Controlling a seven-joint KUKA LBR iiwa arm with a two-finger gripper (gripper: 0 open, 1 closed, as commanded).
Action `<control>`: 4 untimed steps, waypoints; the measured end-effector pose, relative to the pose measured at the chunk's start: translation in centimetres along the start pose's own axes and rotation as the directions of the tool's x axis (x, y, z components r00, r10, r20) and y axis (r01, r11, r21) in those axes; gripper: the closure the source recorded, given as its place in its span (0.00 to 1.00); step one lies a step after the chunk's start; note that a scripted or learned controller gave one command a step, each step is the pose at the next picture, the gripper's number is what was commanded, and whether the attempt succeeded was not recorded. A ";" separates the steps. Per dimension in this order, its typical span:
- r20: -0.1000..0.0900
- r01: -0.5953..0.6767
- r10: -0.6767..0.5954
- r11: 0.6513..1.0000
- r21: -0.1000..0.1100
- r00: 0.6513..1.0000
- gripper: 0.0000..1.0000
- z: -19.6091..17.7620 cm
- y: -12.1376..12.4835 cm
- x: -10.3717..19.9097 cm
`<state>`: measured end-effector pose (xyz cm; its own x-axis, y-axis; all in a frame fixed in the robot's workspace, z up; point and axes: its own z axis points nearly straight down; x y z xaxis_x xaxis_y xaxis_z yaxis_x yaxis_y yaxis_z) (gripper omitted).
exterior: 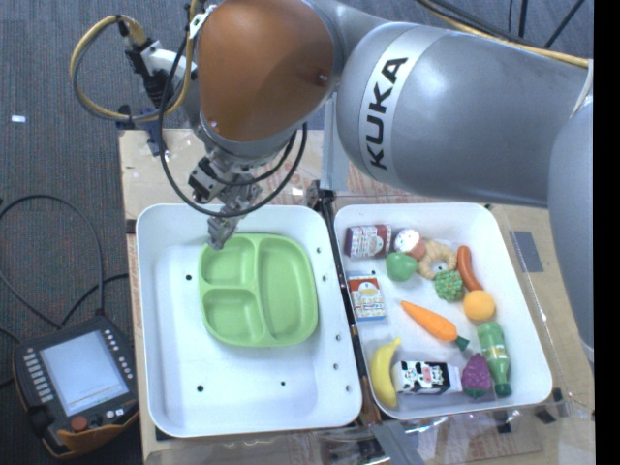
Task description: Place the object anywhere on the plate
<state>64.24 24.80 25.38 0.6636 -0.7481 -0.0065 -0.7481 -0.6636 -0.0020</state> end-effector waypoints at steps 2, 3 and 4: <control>-0.003 0.162 -0.162 0.987 0.001 0.987 1.00 -1.8 1.9 2.5; 0.005 0.237 -0.237 0.972 -0.009 0.972 1.00 5.9 9.1 5.5; -0.001 -0.044 0.044 0.999 0.000 0.999 1.00 4.0 4.2 4.0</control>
<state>63.76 19.00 21.35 0.6303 -0.7763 -0.0057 -0.7763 -0.6303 -0.0022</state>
